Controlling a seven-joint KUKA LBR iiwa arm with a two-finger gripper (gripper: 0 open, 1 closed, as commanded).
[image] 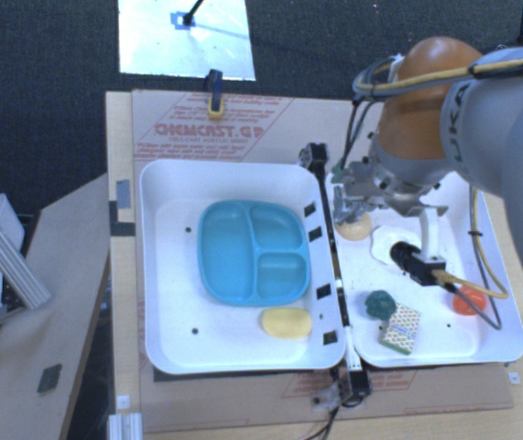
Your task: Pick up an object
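My gripper (349, 211) hangs low over the back left corner of the right bin (499, 337), close to the divider between the bins. A tan round thing (356, 230) lies right under it, partly hidden by the gripper. Beside that lies a white flat disc (391, 246). Toward the front of the same bin are a dark green lump (380, 303), a patterned block (400, 329) and an orange piece (467, 303). In the left bin (165, 246) a blue divided plate (252, 252) lies flat, with a yellow oval thing (286, 322) in front of it.
The arm's big grey and orange body (444, 99) looms over the back of the right bin. A black clip row (321, 236) runs along the divider. Cardboard (206, 126) lies under both bins, with a yellow clamp (215, 94) at the back.
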